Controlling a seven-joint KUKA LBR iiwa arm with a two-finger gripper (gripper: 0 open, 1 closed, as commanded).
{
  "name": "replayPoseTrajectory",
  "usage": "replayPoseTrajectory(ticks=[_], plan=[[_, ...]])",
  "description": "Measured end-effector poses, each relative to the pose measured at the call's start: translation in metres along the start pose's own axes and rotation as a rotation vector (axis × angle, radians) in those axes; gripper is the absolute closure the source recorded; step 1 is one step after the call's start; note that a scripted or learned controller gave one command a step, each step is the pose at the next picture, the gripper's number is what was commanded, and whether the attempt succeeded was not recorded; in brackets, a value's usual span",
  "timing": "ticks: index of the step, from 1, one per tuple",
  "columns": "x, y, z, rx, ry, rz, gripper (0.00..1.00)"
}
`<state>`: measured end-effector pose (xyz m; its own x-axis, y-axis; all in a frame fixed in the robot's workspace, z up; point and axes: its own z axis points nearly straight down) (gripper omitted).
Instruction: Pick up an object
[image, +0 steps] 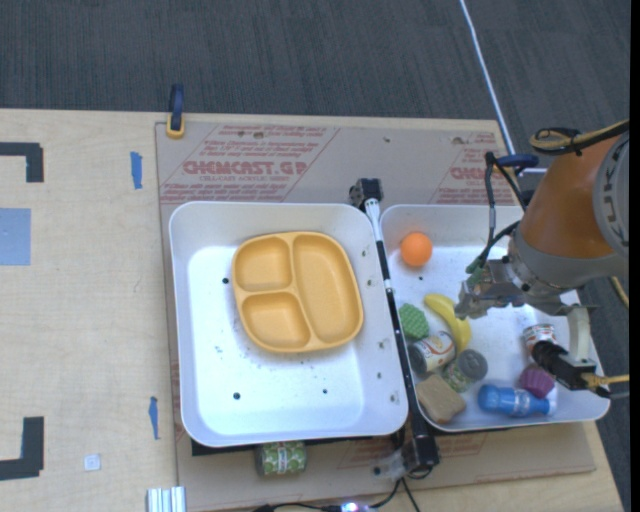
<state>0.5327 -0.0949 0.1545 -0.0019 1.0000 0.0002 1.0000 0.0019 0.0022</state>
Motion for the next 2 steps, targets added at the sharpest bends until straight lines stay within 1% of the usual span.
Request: replayPoseTrajectory(ticks=[1,2], plan=[[-0.108,-0.049,-0.026,-0.001,-0.004,0.003,1.00],[-0.064,-0.026,-0.022,0.000,-0.001,0.000,1.00]])
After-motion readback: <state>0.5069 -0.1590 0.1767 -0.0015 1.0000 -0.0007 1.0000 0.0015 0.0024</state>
